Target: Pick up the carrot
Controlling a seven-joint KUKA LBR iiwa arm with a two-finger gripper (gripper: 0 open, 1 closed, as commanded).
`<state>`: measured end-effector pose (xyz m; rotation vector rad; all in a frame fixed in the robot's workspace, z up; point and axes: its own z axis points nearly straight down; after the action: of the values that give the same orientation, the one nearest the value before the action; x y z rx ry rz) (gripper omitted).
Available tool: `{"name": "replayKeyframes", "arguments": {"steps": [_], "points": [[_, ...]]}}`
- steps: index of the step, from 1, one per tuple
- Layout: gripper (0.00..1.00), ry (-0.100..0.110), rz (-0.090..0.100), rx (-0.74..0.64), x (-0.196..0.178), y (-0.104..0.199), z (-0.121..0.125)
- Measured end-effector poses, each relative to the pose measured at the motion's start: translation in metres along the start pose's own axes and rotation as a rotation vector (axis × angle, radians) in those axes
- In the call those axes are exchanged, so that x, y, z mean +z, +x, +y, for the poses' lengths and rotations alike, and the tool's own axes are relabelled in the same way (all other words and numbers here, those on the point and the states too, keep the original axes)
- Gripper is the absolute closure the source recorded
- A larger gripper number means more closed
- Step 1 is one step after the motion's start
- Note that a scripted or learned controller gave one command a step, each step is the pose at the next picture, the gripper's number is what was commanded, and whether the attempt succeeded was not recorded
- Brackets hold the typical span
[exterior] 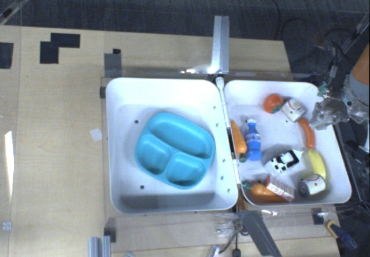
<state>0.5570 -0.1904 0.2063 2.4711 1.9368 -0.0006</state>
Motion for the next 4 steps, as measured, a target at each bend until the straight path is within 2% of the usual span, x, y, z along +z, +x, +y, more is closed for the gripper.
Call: {"name": "replayKeyframes", "arguments": {"steps": [1, 2, 3, 4], "points": [[1.0, 0.002, 0.001, -0.132, 0.077, 0.05, 0.064], [1.0, 0.001, 0.0, 0.154, 0.029, 0.023, 0.073], [1.0, 0.002, 0.0, 0.526, 0.053, 0.029, 0.109], [1.0, 0.003, -0.001, 0.89, 0.033, 0.045, 0.083]]}}
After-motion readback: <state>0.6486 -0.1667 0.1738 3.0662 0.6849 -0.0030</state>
